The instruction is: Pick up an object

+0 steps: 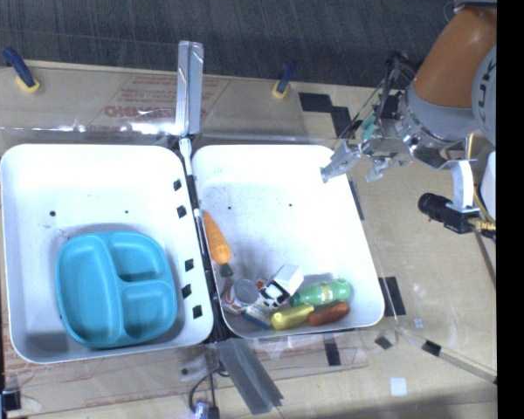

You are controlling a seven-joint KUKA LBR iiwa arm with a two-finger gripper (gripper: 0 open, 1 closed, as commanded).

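Red printed writing runs across the clear sheet on the table point(244, 94) behind the bins, but it is too faint and reversed to read. Labels on the small items cannot be read either.

The arm point(454, 55) reaches in from the right, its end effector point(354, 160) hanging over the right bin's point(271, 173) far right rim, tilted toward the left; its fingers are spread apart with nothing between them.

The carrot point(216, 238) lies by the right bin's left wall. A green bottle point(321, 291), a yellow piece point(291, 319), a brown sausage point(329, 313) and a white box point(285, 282) crowd the near edge. A blue divided tray point(116, 288) sits in the left bin point(35, 182).
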